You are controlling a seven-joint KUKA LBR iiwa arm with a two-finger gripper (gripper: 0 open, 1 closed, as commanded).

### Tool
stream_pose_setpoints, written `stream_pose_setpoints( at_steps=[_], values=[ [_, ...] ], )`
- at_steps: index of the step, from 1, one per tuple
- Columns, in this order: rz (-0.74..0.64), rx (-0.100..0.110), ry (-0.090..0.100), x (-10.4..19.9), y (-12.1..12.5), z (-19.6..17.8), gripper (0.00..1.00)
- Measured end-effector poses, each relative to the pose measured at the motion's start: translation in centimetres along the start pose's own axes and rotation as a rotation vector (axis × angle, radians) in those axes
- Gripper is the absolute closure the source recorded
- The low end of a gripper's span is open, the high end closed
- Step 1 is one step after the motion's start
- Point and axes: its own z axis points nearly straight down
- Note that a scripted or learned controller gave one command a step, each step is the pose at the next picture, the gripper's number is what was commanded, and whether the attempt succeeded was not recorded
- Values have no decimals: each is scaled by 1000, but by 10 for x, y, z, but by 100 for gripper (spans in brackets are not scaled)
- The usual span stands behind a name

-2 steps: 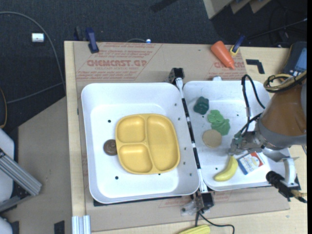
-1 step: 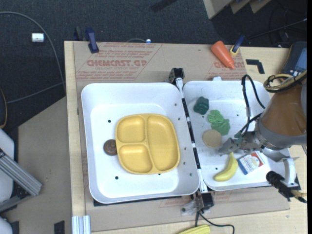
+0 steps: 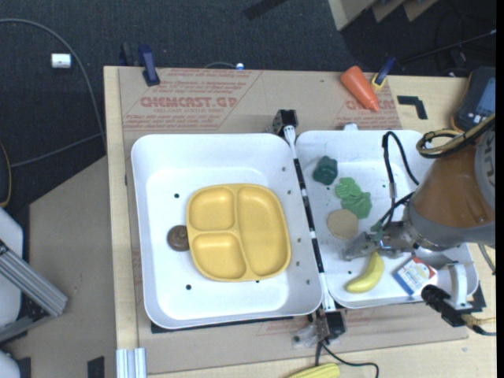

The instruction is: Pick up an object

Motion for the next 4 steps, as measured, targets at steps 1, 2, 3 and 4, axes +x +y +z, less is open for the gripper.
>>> stream_pose_setpoints(
  at_steps=[1, 2, 3, 4],
  values=[
    [1, -2, -1, 0, 0, -10, 100],
    [2, -4, -1, 0, 1, -19, 100],
    [2, -3, -1, 0, 1, -19, 0],
    [-1, 1, 0, 36, 1, 0, 0]
  ],
)
